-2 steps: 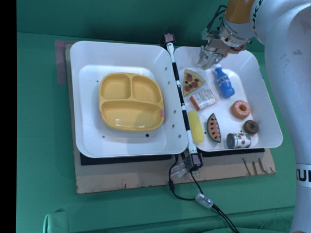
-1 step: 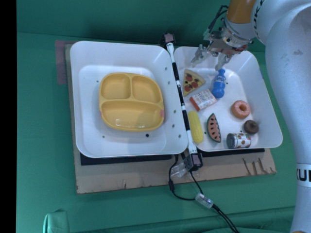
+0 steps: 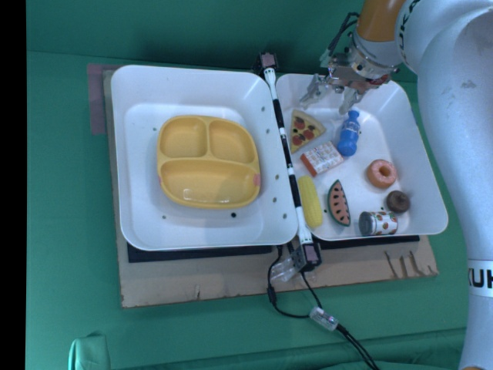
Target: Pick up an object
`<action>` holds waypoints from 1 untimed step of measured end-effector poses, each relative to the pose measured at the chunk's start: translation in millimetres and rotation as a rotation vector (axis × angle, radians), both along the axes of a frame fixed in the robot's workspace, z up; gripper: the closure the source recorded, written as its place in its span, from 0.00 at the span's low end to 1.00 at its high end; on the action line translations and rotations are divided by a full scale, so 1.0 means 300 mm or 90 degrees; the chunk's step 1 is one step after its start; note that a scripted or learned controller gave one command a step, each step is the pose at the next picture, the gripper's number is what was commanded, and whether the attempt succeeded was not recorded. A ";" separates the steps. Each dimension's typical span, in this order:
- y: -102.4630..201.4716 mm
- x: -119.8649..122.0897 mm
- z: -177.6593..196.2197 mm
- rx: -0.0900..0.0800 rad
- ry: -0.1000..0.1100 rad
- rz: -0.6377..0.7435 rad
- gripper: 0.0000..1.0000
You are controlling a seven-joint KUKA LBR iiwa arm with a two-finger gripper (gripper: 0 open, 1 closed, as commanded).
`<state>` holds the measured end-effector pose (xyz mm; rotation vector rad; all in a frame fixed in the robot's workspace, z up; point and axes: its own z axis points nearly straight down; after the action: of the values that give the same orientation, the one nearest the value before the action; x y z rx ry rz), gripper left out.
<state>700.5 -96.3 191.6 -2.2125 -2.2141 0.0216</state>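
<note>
Seven toy foods sit loose in my right bin (image 3: 431, 199), spaced apart so each is easy to grab, and I've got the tool (image 3: 332, 93) hovering wide open and empty above the pizza slice (image 3: 304, 129) and blue bottle (image 3: 350, 133).

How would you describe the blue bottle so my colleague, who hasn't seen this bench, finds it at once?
Look in the right white bin, near its far edge, just below the gripper. The blue bottle lies there, right of the pizza slice and above the small carton. It is the one blue thing in the bin.
</note>
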 end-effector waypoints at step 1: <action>0.044 0.006 0.036 0.020 0.004 0.000 1.00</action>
<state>702.4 -83.1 202.4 -2.1928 -2.1965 -0.0074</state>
